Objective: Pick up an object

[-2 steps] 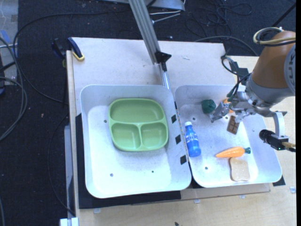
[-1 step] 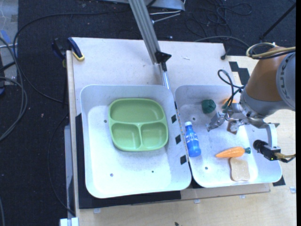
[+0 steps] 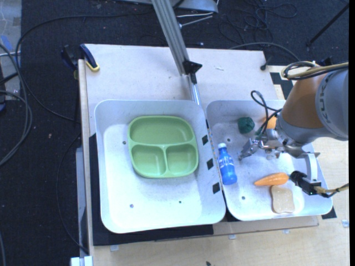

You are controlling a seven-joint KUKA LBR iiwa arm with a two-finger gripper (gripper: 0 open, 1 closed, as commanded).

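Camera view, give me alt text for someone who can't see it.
A grey arm's gripper hovers in the right bin among a blue bottle, carrot, green object and tan slice. The left bin holds a green divided plate.

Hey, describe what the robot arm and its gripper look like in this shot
The arm is thick and rounded, grey, with a broad orange band above the wrist. Black cables loop beside it. The small metallic two-finger gripper is silver-grey with thin parts, and a black fitting with a yellow-tipped cable hangs below the wrist.
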